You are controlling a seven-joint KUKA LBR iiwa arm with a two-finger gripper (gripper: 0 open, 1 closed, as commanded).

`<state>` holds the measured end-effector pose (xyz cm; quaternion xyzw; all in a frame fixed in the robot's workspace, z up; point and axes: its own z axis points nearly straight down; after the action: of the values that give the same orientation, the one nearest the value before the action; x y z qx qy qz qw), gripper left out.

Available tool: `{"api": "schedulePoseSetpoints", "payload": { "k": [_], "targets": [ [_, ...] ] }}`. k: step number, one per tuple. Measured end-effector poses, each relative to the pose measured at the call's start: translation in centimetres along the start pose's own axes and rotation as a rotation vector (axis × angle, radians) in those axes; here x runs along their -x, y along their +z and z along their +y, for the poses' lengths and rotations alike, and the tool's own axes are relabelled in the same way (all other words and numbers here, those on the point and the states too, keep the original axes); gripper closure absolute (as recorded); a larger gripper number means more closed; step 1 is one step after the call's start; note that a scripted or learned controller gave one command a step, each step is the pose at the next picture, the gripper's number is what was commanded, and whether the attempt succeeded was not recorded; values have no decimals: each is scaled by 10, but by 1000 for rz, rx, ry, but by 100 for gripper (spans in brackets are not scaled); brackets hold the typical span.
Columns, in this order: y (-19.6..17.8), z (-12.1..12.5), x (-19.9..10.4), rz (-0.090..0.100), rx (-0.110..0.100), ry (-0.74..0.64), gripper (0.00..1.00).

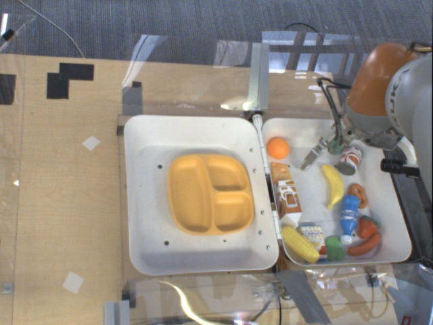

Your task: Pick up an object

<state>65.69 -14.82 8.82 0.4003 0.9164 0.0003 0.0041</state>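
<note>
The right white bin (400,230) holds several toy items: an orange ball (277,147), a banana (332,185), a red-and-white can (350,158), a blue bottle (348,215), a corn cob (300,243) and a brown snack box (287,195). My gripper (322,156) hangs low over the bin's far part, between the orange ball and the can. Its fingers look spread, with bare bin floor between them. One grey finger (311,158) slants down-left toward the ball. The arm's orange band (375,80) is up at the right.
The left bin (139,181) carries a yellow divided plate (210,193). A pretzel (358,195), a red sausage (365,241), a green piece (334,247) and a small packet (311,231) crowd the right bin's near corner. A metal divider (265,175) separates the bins.
</note>
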Motion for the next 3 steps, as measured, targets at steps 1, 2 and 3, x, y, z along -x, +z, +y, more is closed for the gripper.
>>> {"api": "schedulePoseSetpoints", "payload": {
  "k": [1,2,3],
  "targets": [
    [-8,28,-50,0,4,-96,0],
    [0,29,-35,-3,4,-619,0],
    [-11,35,-56,-1,5,-604,0]
  ]
}}
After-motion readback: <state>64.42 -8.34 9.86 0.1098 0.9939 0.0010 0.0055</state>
